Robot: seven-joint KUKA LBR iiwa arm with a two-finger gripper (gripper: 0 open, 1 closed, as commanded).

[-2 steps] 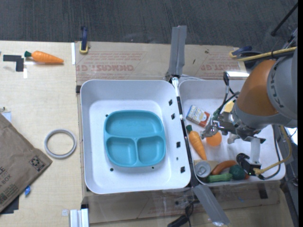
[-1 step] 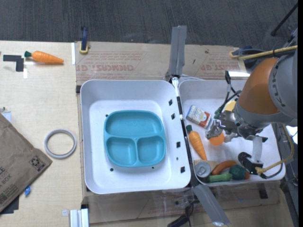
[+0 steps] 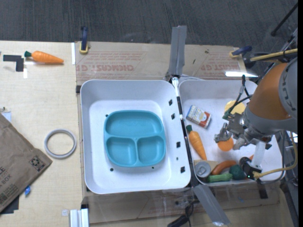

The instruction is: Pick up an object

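Lying along the near wall of the right bin (image 3: 215,94) are a grey tin (image 3: 202,169), an orange-red sausage-shaped toy (image 3: 224,166) and a green piece (image 3: 221,177), crowded together there probably because the loose contents are collecting against that edge. Just above them a carrot (image 3: 197,144) is resting at a slant beside the divider, and a small white and red carton (image 3: 198,116) is sitting further back, apart from the rest. The arm (image 3: 277,91) is reaching in from the right and hanging its tool (image 3: 232,137) low over the middle of this bin, right over a round orange ball (image 3: 226,144), with a yellow object (image 3: 235,109) peeking out behind the wrist. The ball seems to be the target, since the tool is standing directly above it, but I cannot tell whether the fingers are parted or closed, nor whether the ball is between them or merely beneath. The left bin (image 3: 128,86) is holding a blue divided tray (image 3: 135,137), lying flat in the centre, likely as a drop place. Outside the bins, on the table (image 3: 38,103), a second carrot (image 3: 44,57), a grey ring (image 3: 60,143) and a brown paper bag (image 3: 16,167) are lying well away from the arm's reach, so they are probably playing no part.
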